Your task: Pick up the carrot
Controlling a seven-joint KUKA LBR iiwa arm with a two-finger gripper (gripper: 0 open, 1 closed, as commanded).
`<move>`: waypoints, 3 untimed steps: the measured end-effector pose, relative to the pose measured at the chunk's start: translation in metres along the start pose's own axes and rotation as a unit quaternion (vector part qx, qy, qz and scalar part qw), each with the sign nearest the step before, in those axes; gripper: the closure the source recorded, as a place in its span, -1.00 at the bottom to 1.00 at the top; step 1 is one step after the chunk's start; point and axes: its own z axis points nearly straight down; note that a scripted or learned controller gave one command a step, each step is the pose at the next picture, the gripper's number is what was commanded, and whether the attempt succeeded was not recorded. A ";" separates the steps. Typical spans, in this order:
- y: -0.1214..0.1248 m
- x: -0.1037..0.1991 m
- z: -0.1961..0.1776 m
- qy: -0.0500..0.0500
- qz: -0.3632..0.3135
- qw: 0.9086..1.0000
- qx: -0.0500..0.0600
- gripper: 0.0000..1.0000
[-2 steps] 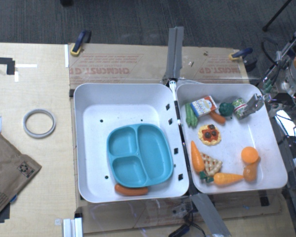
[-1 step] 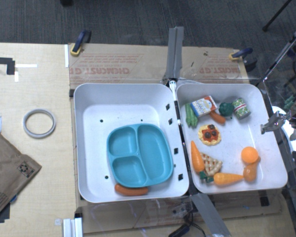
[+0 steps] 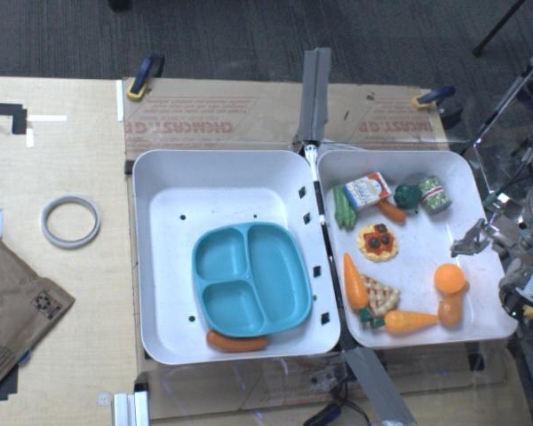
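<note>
An orange carrot (image 3: 410, 321) with a green top lies along the front edge of the right bin (image 3: 469, 177). A second carrot-like orange piece (image 3: 354, 282) lies by that bin's left wall, and a small one (image 3: 392, 210) sits near the back. My gripper (image 3: 473, 240) hovers at the right bin's right wall, well to the right of and behind the front carrot. Nothing shows in its grasp.
The right bin also holds a round orange (image 3: 449, 279), an orange piece (image 3: 449, 311), a waffle slice (image 3: 382, 297), a small pizza (image 3: 378, 242), a juice carton (image 3: 367, 191), green vegetables (image 3: 344, 209) and a can (image 3: 434, 194). In the left bin are a teal divided plate (image 3: 250, 279) and a sausage (image 3: 237, 342).
</note>
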 end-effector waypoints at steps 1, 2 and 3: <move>0.005 -0.002 0.097 0.005 -0.077 0.997 0.003 -1.00; 0.006 -0.003 0.087 0.005 -0.075 0.997 0.002 1.00; -0.033 0.043 -0.022 0.000 -0.018 1.000 -0.001 1.00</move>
